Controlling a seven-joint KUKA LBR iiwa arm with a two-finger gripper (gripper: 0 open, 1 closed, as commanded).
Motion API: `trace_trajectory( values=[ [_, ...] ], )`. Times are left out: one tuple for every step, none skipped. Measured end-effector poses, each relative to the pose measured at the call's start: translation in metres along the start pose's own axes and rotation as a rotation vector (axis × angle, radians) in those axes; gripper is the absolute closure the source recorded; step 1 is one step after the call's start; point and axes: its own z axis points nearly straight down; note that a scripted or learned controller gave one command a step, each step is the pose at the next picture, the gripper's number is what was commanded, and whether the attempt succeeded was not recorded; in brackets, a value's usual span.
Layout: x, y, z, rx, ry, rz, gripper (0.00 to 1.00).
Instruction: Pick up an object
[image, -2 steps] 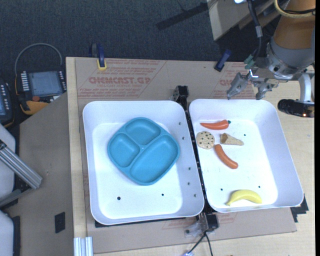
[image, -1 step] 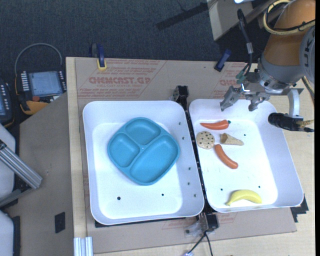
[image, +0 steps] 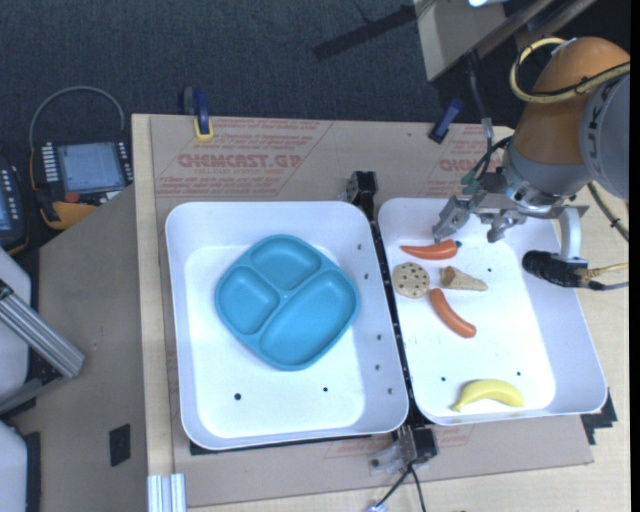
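Brown bench board (image: 300, 150) seen from above at a slant, carrying two shallow white bins side by side. Left bin (image: 200, 400) towards the left. Right bin (image: 565, 360) beside it, part of its far rim hidden behind the robot. Grey arm (image: 572, 110) with an orange band, reaching in from the right and cut off by the frame edge. Blue three-part plate (image: 287, 300), turned at an angle, near the middle of the left bin. Gripper (image: 471, 228) over the right bin's far end, fingers spread, pinching nothing.

Five small toy foods in the right bin:
- Orange-red pepper (image: 428, 250) just below the fingertip nearer the left bin; touching or apart, impossible to tell.
- Red sausage (image: 452, 313) lying aslant in mid-bin.
- Yellow banana (image: 490, 395) by the near rim, well apart from the rest.
- Round speckled cookie (image: 410, 279) by the inner wall.
- Tan wedge (image: 463, 280) just beside the cookie, too small to identify.
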Motion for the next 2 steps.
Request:
trace_trajectory(
  values=[
    [0.002,0.009,0.054,0.005,0.001,-0.002,0.00],
    [0.002,0.011,0.039,-0.003,0.000,-0.002,1.00]
  ],
)
